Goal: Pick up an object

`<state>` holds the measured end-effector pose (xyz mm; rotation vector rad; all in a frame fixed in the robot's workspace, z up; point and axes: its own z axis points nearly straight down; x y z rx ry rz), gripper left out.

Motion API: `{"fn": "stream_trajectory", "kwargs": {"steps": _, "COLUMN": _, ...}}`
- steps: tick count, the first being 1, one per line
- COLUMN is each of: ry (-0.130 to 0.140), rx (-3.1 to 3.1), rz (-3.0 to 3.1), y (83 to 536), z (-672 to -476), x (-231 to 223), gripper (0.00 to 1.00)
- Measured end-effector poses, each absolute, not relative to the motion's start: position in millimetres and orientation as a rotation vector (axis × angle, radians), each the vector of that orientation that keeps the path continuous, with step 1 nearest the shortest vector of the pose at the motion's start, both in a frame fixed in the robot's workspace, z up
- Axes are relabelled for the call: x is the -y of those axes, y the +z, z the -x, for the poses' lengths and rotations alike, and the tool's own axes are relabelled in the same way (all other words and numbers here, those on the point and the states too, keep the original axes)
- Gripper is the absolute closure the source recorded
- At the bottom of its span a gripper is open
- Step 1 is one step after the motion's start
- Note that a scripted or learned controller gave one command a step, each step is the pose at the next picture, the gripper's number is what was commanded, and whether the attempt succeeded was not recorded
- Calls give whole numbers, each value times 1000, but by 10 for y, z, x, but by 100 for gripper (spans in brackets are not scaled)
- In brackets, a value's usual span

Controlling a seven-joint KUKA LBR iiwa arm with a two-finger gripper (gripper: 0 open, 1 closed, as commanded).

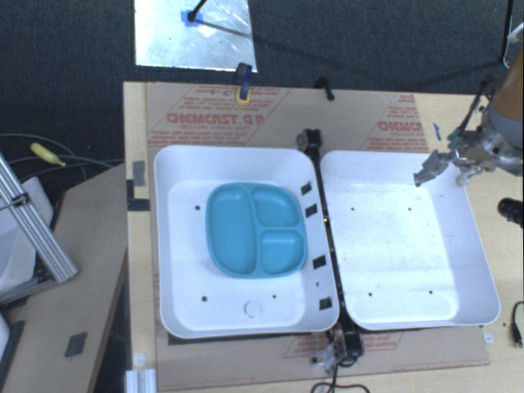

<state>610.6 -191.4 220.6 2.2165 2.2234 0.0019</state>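
Note:
A blue divided plate (252,229) lies flat in the middle of the left white bin (176,219). A small pale round thing (252,308) sits near that bin's front wall. My gripper (444,175) hangs over the far right corner of the right white bin (471,244), well away from the plate. Its two fingers (426,173) stand apart, open, with nothing between them. The arm's orange band (509,97) shows at the right edge.
Black clips (319,260) line the seam between the bins. Both bins rest on brown cardboard (213,117). A silver sheet (195,23) and a yellow clamp (243,84) lie beyond the bins. An aluminium frame (29,228) stands at the left.

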Motion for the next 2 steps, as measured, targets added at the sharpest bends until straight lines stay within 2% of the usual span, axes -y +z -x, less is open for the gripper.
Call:
{"fn": "stream_trajectory", "kwargs": {"steps": 1, "ry": -10, "rx": -2228, "rz": -2231, "y": 823, "z": -5721, "x": 2065, "gripper": 0}}
{"fn": "stream_trajectory", "kwargs": {"steps": 2, "ry": -1, "rx": -2223, "rz": -2222, "y": 838, "z": -5513, "x": 2062, "gripper": 0}}
